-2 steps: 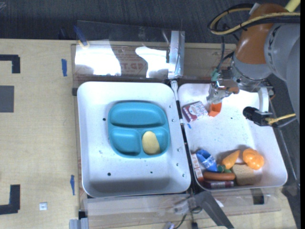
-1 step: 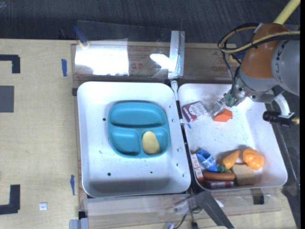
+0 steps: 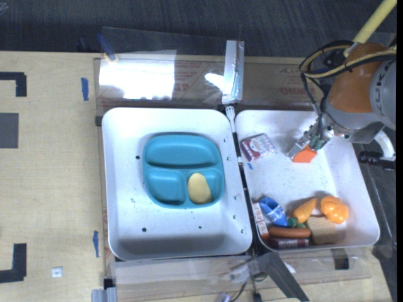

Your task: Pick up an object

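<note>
I see the two-finger gripper in the upper right of the frame, directly over a small orange plastic wedge; I cannot tell its jaw state. The wedge looks light, stiff and slippery; I'd pinch its flat sides.

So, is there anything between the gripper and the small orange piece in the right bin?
Nothing visible. The gripper sits directly above the small orange piece, touching or almost touching it. The red and white packet lies apart, to its left.
</note>
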`<control>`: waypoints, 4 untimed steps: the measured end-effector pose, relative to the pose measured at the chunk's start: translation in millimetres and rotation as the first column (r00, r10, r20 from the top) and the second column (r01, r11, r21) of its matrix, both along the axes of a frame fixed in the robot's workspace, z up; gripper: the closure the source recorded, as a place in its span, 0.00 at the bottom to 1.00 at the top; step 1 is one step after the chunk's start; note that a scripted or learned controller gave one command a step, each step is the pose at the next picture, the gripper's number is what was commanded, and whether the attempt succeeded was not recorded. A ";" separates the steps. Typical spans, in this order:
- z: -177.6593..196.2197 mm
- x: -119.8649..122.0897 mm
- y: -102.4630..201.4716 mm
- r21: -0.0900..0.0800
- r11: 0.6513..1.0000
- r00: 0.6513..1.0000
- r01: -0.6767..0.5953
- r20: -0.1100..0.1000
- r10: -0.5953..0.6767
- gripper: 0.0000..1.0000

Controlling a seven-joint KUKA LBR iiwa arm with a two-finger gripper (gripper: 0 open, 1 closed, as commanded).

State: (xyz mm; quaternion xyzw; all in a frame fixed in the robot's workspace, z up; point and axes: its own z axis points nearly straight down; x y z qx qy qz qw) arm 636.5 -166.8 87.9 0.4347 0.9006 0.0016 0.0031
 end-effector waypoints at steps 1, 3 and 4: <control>95.8 -4.0 88.7 0.001 0.975 0.975 0.221 -0.005 -0.221 1.00; 6.7 27.1 23.7 -0.007 0.783 0.783 0.622 -0.019 -0.622 1.00; 10.5 29.0 23.4 -0.004 0.783 0.783 0.622 -0.013 -0.622 0.00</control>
